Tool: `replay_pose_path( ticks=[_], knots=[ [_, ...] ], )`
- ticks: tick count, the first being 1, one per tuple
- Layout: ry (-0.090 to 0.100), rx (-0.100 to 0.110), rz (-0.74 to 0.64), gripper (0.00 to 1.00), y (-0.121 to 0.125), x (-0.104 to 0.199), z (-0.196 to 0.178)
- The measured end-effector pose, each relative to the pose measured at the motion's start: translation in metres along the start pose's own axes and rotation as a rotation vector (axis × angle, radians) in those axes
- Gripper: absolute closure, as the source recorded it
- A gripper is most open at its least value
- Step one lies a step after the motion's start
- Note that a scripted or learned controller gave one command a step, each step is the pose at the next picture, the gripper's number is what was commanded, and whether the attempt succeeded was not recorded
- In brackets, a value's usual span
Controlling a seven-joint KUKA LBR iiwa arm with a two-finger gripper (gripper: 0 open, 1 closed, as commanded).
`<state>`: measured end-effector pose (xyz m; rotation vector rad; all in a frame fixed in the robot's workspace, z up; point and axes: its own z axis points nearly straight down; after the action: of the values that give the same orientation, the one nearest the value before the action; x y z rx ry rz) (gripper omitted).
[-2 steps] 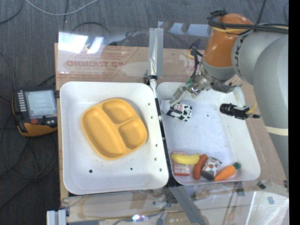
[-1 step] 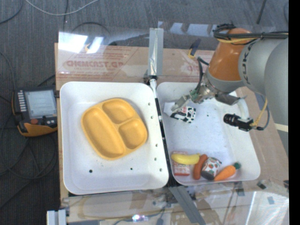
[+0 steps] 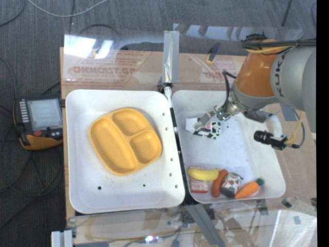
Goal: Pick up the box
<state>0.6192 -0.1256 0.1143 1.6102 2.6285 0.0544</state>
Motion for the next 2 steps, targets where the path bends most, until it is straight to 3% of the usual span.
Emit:
replay_pose_path(
  ticks=[1, 2],
  knots=[
    [0.005, 0.002, 0.024, 0.00, -0.002, -0.002, 0.001],
    [0.021, 0.047, -0.053, 0.00, -0.058, 0.012, 0.020]
  ],
)
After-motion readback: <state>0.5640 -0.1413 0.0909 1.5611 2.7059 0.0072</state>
